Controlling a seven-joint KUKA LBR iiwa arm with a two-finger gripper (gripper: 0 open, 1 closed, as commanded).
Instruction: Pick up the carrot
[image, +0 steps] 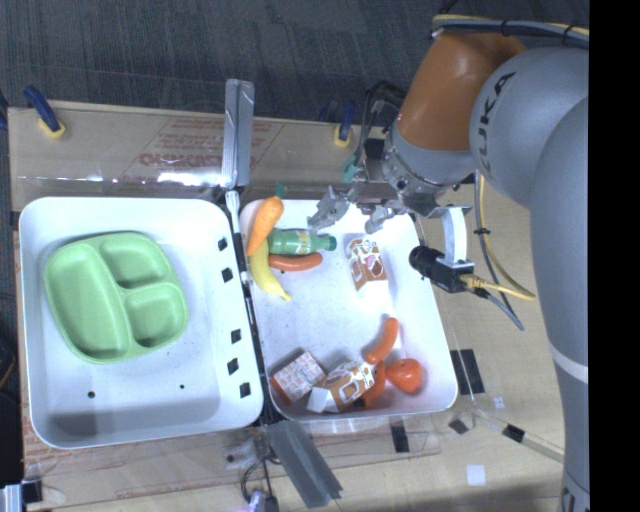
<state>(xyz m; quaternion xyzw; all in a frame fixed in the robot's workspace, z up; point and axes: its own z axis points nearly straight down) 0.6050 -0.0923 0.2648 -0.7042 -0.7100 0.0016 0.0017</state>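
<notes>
Wooden bench under a dark backdrop, two shallow white bins side by side; right bin (425, 300) crowded, left bin (40, 390) carrying a pale green sectioned plastic tray (115, 293).

Tapered orange carrot (264, 224) lay at the far left corner of the right bin, against the left wall. Long axis ran roughly along that wall, slightly tilted, thick end toward the far rim, tip pointing to the near side. Curved yellow banana (267, 276) lay just nearside of the tip, seemingly touching it. Small green bottle (297, 241) lay crosswise just beside the carrot's right flank, an orange-red sausage-shaped piece (295, 262) right under it.

Grey two-finger gripper (357, 212) hung over the far rim of the right bin, fingers (326, 211) spread apart, nothing between them. Carrot lay to the gripper's left, near but with the green bottle between.

Judgement: the coming move is a short shift left along the far rim, jaws turned to close across the carrot's width. Risk of catching bottle or banana.

Other items: small brown-and-white carton (368, 262) mid-bin; more cartons (298, 374), a red tomato-like piece (404, 374) at the near edge.
</notes>
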